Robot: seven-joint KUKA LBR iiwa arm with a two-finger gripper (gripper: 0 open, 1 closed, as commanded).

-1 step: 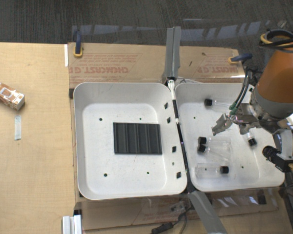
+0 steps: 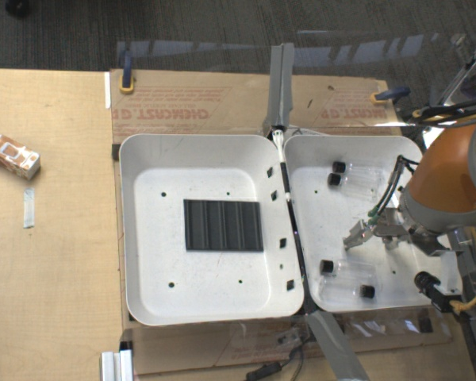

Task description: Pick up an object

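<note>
A dark ribbed rectangular slab [image 2: 223,225] lies flat in the middle of the left bin [image 2: 143,173]. In the right bin [image 2: 309,213] are several small black pieces: two at the back [image 2: 336,173], one at the front left [image 2: 327,267] and one at the front [image 2: 367,291]. Faint clear shapes seem to join them, too dim to make out. My gripper [image 2: 357,236] hangs over the middle of the right bin, pointing left, between the back and front pieces. It is apart from all of them, and I see nothing in it.
The grey arm with its orange band [image 2: 452,173] covers the right bin's right side. A grey divider post [image 2: 281,86] stands between the bins at the back. A small printed box [image 2: 14,157] and a thin strip [image 2: 28,209] lie on the wooden bench far left.
</note>
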